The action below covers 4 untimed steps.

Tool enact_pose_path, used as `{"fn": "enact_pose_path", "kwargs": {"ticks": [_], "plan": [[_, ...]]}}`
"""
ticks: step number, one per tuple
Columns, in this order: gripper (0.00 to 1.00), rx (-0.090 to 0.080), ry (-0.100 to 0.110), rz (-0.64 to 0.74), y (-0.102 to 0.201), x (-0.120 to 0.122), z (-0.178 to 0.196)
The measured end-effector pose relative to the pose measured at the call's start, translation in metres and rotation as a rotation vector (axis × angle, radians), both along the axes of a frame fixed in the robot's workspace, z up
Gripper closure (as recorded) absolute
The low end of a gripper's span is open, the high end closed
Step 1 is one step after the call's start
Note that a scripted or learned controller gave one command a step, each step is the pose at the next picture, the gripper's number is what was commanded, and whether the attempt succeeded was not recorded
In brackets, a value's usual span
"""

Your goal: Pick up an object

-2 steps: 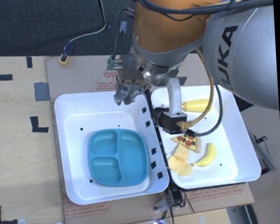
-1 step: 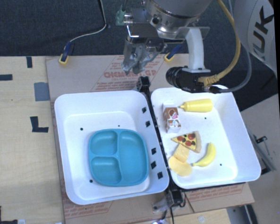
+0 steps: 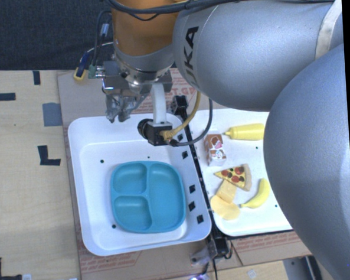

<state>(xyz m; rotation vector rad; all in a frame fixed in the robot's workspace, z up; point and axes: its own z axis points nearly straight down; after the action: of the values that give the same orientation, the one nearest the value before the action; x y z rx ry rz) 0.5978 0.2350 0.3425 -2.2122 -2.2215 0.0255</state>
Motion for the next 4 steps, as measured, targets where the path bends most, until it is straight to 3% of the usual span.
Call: {"fn": "enact_pose_path", "kwargs": {"ticks": [1,2,3,4], "plan": [[1.00,0.010,-0.027,-0.002,-0.002,0.052,0.115],[1.00,-0.001,0.008,-0.001,-0.002,-0.051,-0.044],[1.00,0.011,-0.029,-0.002,-0.002,0.009,0.078],[1.00,0.010,-0.031,-0.004,-0.021,0.072,0.200]]}}
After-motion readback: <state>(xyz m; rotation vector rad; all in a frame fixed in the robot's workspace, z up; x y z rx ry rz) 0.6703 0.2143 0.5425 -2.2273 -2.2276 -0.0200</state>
